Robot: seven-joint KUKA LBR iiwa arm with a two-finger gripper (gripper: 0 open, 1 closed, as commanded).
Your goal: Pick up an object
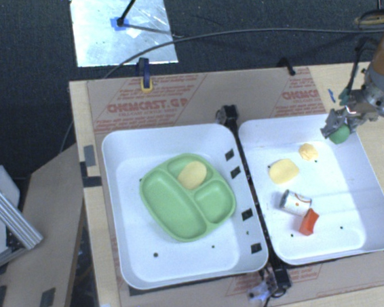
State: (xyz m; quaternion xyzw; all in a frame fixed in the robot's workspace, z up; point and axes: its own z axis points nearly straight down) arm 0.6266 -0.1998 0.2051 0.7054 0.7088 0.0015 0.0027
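Camera view, read from its left edge across to me: first the left bin [124, 190], far from my hand, with a green tray [178, 215] lying in it. A pale yellow lump [193, 174] sits in the tray's upper compartment. Behind both bins, on the brown sheet [192, 91] covering the bench [375, 144], red print reads "CHEMCAST GP" at two spots, slanted; the smaller lines under it are too fine to read.

Next comes the right bin [364, 233], the one I hang over. A yellow block [283, 170] lies below and to the left of my hand, and a smaller yellow bit [308, 151] lies nearer, just left of it. Lower down rests a white can [295, 202] on its side with an orange-red piece [309, 221] touching or almost touching it. If the can bears a label, it is too small to make out.

Last is my hand [339, 129], at the bin's upper right rim, with something green [339, 134] at its tip. I cannot tell whether that green is an object pinched there or part of the hand, nor whether the hand is spread or pressed together.

As I judge it, the pick is not shown done: four candidates lie loose in the right bin, and a clear lift is what remains.
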